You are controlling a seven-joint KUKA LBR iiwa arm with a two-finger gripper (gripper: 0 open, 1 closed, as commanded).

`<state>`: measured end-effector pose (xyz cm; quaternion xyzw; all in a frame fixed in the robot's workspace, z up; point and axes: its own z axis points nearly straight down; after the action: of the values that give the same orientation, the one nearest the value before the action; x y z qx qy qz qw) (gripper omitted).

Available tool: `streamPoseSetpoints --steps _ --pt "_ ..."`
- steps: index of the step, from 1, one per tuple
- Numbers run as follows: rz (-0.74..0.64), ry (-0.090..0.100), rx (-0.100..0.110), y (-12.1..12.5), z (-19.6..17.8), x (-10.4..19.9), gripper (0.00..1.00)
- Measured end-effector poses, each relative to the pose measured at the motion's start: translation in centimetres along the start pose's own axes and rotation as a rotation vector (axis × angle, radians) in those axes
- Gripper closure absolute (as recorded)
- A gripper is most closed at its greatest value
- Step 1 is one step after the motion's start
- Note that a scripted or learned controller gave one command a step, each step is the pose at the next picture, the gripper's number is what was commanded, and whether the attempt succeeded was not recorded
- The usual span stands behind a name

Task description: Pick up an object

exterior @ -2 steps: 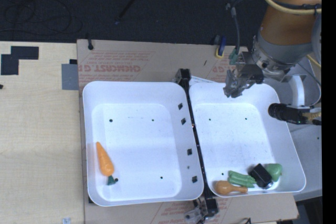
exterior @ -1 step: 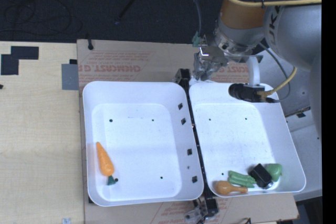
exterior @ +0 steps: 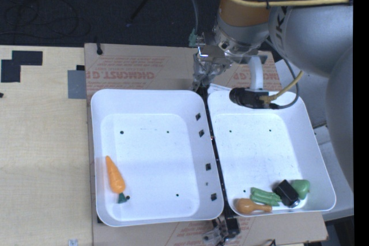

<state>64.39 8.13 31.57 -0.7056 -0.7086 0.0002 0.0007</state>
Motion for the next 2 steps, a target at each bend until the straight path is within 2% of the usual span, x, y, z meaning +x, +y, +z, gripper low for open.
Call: streamPoseSetpoints --steps 2 --pt "-0.001 0.001 -0.002 0.0 -7.2 12.1 1.00"
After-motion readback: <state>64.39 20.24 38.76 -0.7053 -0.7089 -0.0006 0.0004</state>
